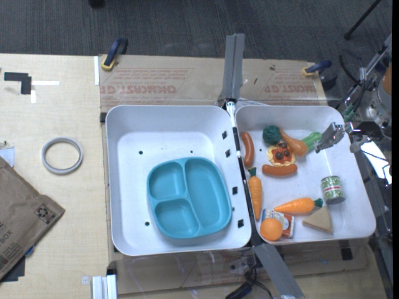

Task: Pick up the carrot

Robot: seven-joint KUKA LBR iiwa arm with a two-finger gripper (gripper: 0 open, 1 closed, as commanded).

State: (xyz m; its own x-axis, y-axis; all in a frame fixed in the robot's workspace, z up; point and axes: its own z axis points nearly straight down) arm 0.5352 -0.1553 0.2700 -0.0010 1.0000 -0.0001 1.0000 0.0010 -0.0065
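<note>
Arm reaches in from right w/ gripper (328,137) over right bin (365,185), above carrot (298,206); finger state unclear.

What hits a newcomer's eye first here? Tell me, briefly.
The teal divided plate lying alone in the left bin stands out first. Next comes the right bin, crowded with toy food: a carrot near its front, an orange, sausages. The gripper hovers at its far right.

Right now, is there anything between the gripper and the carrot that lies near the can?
Nothing visible blocks it. The gripper is near the bin's right rim, and the carrot lies lower down on bare floor, with the can just beside its green end.
</note>
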